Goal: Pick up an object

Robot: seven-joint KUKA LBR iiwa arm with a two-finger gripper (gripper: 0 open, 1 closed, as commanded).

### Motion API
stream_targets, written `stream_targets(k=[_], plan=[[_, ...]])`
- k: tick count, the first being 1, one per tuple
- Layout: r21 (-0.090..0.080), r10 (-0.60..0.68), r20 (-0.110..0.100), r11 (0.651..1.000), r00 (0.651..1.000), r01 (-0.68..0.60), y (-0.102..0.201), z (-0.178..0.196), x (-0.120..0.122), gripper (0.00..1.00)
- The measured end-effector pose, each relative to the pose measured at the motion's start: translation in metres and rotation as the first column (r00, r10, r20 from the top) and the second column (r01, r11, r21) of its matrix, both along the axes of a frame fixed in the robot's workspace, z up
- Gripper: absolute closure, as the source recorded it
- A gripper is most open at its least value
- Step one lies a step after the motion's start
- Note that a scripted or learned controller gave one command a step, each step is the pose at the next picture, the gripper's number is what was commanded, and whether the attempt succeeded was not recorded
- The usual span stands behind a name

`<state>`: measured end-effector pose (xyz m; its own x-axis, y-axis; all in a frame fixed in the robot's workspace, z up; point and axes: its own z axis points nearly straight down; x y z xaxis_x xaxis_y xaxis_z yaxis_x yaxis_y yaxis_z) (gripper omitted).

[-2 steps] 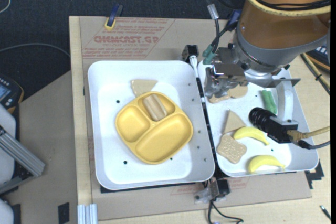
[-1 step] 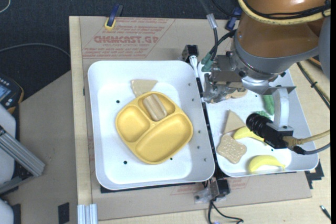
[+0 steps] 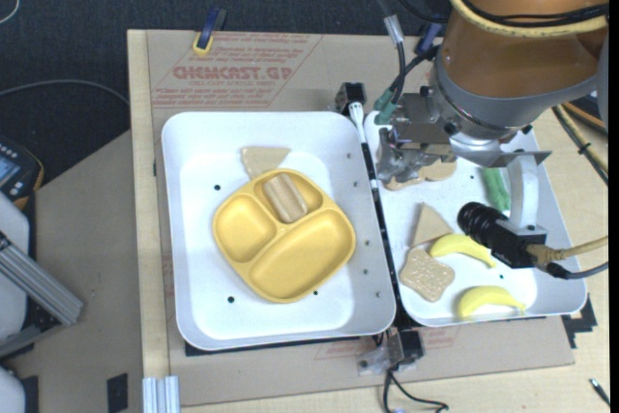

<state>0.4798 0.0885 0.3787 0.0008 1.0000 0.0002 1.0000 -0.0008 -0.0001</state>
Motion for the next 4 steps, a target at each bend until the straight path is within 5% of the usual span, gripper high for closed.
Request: stream_targets(k=[1, 2, 3, 4], plan=[[0.000, 0.005, 0.000, 1.000, 1.000, -0.005, 0.044, -0.005, -0.001, 1.00], [-0.004, -0.008, -0.016, 1.000, 1.000, 0.008, -0.021, -0.167, -0.003, 1.00], [0.007, 0.016, 0.008, 1.000, 1.000, -0.016, 0.122, -0.119, 0.043, 1.00], [-0.001, 0.003, -0.006, 1.000, 1.000, -0.003, 0.137, -0.149, 0.036, 1.00]])
